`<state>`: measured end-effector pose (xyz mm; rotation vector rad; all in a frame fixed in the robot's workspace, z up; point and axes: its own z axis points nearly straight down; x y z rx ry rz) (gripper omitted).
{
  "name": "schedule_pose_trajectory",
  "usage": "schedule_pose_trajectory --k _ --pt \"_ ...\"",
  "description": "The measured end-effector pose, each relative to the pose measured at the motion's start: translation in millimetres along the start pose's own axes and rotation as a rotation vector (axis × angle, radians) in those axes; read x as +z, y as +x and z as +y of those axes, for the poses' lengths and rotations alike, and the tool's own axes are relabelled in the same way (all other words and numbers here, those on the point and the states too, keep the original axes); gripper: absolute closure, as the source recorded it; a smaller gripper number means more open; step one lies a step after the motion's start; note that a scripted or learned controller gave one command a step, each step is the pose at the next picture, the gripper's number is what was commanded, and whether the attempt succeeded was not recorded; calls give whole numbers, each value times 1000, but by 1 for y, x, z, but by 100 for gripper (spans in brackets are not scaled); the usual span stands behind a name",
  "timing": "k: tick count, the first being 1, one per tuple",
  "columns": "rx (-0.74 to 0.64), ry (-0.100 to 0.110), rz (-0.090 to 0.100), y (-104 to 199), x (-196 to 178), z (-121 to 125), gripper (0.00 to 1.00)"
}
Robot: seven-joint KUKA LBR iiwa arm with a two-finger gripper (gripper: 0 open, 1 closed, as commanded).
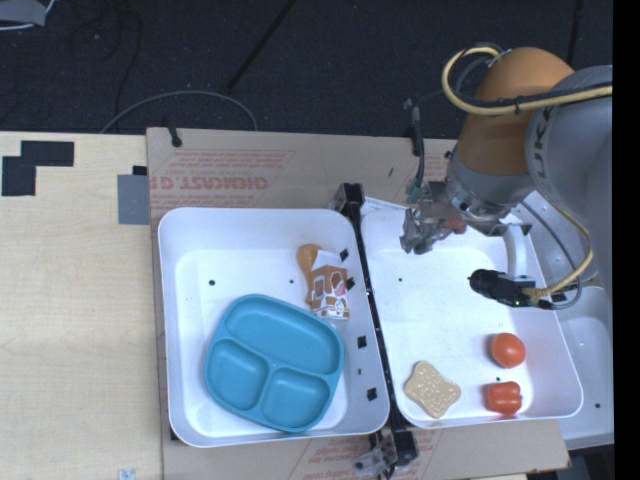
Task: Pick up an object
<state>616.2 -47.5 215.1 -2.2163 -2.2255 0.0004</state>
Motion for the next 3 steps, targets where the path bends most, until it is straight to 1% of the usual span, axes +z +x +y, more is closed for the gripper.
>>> schedule_pose_trajectory --k 1,2,3 --pt "0 2 1 44 2 2 100" --pt "-1 0 2 93 -13 11 100" --pt "-2 1 2 152 -21 19 100"
